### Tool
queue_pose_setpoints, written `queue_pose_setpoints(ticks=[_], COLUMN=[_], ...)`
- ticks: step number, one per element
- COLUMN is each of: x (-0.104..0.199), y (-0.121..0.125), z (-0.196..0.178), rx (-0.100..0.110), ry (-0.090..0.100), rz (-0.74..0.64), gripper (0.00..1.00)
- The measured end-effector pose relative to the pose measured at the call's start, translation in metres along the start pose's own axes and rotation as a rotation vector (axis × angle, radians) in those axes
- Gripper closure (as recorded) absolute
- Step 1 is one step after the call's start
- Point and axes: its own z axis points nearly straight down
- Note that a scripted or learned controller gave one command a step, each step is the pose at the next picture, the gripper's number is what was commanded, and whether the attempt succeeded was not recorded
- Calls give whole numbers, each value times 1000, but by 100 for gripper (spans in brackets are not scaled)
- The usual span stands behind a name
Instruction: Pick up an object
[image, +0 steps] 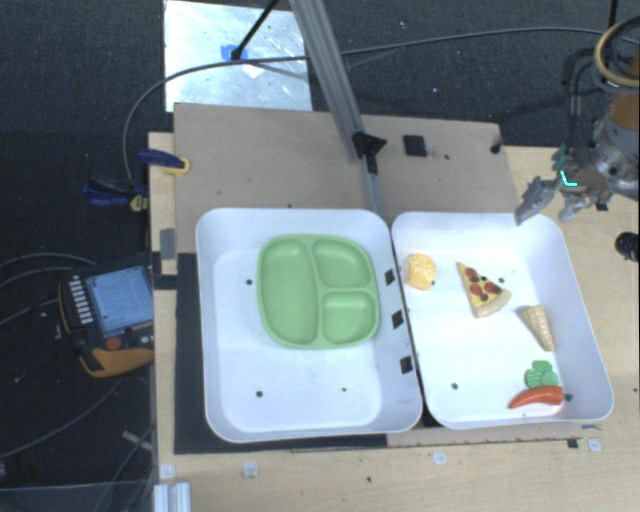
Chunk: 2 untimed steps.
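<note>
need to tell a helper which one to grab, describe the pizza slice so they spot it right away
Look in the right bin, upper middle. The pizza slice lies there, between the yellow lump and the cone. It alone is a flat triangle with red dots.

A green divided plate (318, 291) lies in the left bin (230, 400); a blue-screened pendant (112, 305) sits off the bench.
</note>
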Motion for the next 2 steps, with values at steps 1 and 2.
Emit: queue_pose_setpoints(ticks=[1,2], x=[0,1], y=[1,5], z=[-2,40], rx=[-4,-1], ry=[-1,-1], rz=[-1,-2], gripper=[0,0])
